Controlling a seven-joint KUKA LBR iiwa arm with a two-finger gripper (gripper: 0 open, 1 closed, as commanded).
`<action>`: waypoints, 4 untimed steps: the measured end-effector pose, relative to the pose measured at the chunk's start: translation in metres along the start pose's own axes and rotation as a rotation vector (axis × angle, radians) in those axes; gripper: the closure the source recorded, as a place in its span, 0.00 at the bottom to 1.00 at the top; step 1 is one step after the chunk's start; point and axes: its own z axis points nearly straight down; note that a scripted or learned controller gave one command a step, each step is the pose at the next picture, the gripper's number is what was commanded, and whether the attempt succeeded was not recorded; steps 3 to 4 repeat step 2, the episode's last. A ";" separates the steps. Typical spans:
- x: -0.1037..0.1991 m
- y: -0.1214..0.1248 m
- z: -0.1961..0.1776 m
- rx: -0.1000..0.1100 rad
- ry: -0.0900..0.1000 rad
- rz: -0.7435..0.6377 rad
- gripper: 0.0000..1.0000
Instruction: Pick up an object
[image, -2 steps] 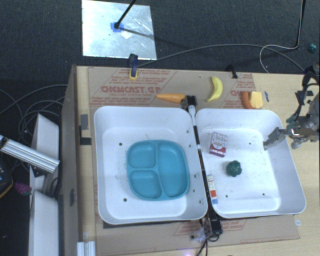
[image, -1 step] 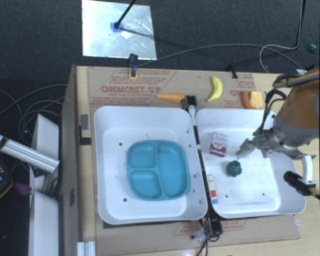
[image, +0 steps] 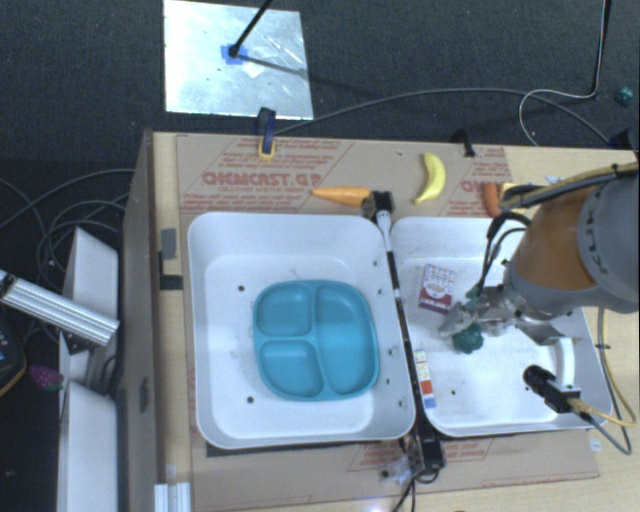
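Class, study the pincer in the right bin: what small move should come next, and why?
Probably lower slightly and close: the pincer hangs right over the small teal object in the right bin, and nothing is visibly held between its fingers.

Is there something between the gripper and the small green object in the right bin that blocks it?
Nothing visible blocks it. The gripper is in the right bin, directly beside the small green object. The small box lies a little further back in the bin, off to the side.
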 end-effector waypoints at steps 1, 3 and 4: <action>0.000 0.001 -0.011 -0.003 0.000 0.000 1.00; 0.065 -0.009 -0.101 -0.002 0.001 -0.002 1.00; 0.065 -0.009 -0.101 -0.002 0.001 -0.002 1.00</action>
